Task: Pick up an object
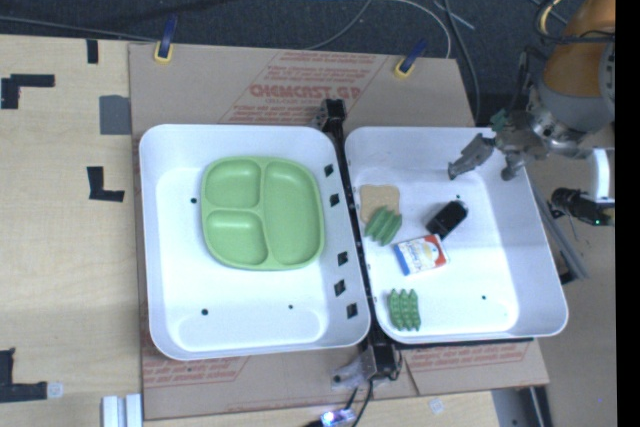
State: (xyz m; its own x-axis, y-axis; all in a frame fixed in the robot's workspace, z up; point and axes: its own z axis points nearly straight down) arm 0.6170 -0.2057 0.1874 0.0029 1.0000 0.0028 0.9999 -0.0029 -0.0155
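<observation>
Currently the gripper [487,155] is hovering over the upper right corner of the right bin [520,310] with its two fingers spread apart and nothing between them, while the arm [580,65] is reaching in from the right. The candidate objects are lying well apart from it: a black object [446,217], a small packet [420,255], a tan piece [379,198] and two green pieces [384,226] [403,309]. Because the tan and green pieces are touching, a descent there is risking a two-object pinch or a slip, and a descent near the bin wall is risking finger contact with the rim.
</observation>
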